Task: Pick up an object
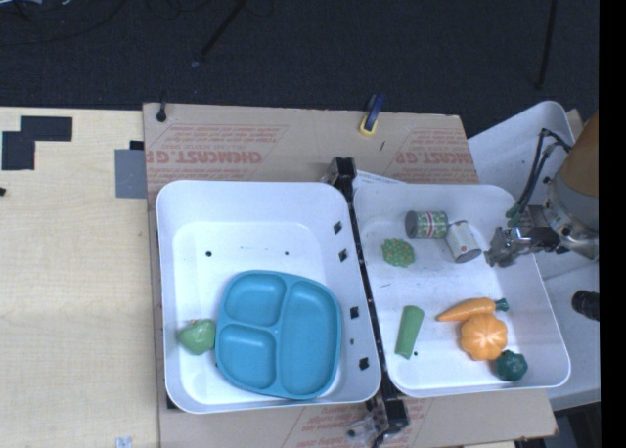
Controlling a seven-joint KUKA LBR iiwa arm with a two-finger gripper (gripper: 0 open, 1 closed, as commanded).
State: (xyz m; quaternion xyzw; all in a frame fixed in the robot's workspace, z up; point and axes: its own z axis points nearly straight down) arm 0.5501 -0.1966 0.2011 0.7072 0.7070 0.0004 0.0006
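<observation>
Small silver can [464, 241] lying in right bin [548, 319]

red print is showing on the brown cardboard sheet [293, 143] lying under the two bins, in the upper middle of the frame. it is running upside down, once at the left and once at the right, and the letters are too blurred to read surely. no other writing is showing legibly.

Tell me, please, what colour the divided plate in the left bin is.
Light blue; the divided plate shows in the camera view.
</observation>
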